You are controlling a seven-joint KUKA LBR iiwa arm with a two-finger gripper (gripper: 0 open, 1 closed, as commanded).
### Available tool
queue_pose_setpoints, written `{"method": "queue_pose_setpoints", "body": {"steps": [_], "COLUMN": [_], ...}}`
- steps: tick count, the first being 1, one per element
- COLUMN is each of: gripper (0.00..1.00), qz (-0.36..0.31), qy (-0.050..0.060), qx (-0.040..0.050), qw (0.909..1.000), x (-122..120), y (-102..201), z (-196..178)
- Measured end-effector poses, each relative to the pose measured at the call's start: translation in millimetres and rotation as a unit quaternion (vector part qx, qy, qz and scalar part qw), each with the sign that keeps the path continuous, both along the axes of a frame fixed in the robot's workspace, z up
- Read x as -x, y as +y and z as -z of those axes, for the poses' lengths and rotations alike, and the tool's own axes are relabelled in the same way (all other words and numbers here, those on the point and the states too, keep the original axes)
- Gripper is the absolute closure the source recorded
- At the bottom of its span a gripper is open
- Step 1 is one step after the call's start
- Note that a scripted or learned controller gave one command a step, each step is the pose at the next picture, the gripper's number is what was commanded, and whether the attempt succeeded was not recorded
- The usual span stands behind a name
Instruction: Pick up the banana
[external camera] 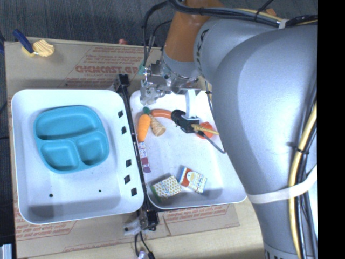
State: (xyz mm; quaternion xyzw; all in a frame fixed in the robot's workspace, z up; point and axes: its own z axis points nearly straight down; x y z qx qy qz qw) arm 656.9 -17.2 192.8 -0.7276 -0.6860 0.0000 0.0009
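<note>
My gripper (147, 95) hangs just above the carrot (143, 126) and sausage (160, 113); whether spread or closed, I cannot tell.

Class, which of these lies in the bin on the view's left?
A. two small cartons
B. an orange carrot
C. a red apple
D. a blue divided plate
D: the blue divided plate lies in that bin, while the carrot lies in the other bin.
</note>
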Motion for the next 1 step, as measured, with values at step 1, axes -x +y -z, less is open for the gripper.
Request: {"method": "queue_pose_setpoints", "body": {"steps": [1], "gripper": [1.0], "qz": [-0.003], "qy": [0.0], "qx": [0.0009], "qw": [1.0], "x": [0.2], "y": [-35.2], "z": [-58.8]}}
